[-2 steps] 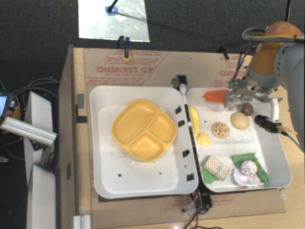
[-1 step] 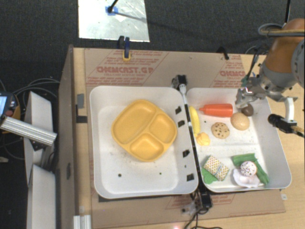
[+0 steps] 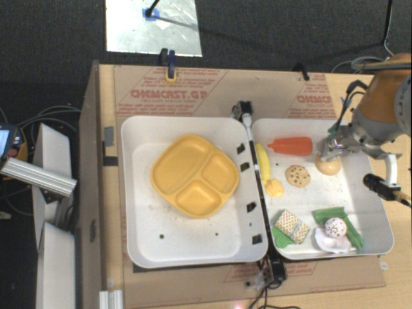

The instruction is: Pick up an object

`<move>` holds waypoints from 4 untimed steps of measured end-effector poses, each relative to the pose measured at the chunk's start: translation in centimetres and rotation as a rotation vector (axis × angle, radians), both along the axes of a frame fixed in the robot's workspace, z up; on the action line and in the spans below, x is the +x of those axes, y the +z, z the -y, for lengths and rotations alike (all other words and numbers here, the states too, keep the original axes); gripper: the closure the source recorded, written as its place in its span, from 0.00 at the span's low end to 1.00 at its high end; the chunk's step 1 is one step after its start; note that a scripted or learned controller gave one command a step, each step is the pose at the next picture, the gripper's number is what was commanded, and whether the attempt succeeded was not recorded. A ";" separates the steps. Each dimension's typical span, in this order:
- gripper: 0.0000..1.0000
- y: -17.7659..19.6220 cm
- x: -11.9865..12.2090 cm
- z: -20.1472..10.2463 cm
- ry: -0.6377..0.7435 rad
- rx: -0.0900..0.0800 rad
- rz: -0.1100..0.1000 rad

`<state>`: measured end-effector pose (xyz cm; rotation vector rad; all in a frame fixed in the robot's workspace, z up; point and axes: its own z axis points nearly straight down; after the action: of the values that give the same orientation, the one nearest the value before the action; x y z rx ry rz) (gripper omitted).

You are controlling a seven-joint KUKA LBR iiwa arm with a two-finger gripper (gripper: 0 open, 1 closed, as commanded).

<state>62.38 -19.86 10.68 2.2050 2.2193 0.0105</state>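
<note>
Since the claw (image 3: 330, 152) sits directly above a beige ball (image 3: 328, 166), a grab seems intended; its grip state I cannot tell.

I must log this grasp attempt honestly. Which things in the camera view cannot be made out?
- Gripper: the wrist covers its fingers, so their state and any grip on the tan round object cannot be told.
- Arm: cut off by the right edge.
- White patterned ball: too small to identify.
- Checkered packet: print too small to read.
</note>
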 end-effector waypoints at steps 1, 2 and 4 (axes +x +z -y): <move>0.00 -0.4 4.8 -4.6 0.003 0.003 -0.006; 0.00 0.8 -5.6 1.3 -0.014 0.003 -0.018; 0.00 -1.3 -0.1 -8.5 0.002 0.008 -0.018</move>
<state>62.28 -11.39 9.35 2.2167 2.2346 -0.0005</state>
